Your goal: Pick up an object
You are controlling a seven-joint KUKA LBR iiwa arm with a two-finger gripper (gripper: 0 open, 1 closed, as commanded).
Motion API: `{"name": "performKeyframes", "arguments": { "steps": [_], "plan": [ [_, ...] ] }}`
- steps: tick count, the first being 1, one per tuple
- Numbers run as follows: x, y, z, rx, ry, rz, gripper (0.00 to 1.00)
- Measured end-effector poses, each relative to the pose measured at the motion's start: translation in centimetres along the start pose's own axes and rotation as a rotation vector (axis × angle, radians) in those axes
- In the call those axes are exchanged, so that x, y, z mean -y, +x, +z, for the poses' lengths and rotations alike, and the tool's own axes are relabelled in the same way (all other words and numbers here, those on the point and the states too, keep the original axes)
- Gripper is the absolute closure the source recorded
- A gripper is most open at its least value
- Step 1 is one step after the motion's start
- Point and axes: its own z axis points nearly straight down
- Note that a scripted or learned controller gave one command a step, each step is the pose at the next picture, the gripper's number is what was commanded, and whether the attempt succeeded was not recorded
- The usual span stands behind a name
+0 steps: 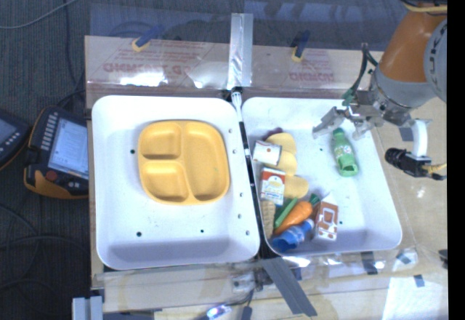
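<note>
My gripper (346, 119) hovered with fingers spread, gripping nothing, just above the one green bottle (344, 152) lying in the right bin (378, 198). Left of that bottle lay one carrot (294, 214), two small cartons (272, 186) and one blue bottle (289, 237); farther left, one yellow tray (183, 161).

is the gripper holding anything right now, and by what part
Nothing is held: the gripper hangs open above the green bottle, which lies in the right bin.
</note>
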Motion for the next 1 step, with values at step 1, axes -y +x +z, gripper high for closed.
{"name": "performKeyframes", "arguments": {
  "steps": [1],
  "plan": [
    [-1.67, -4.23, 9.55, -0.009, 0.001, -0.030, 0.00]
  ]
}}
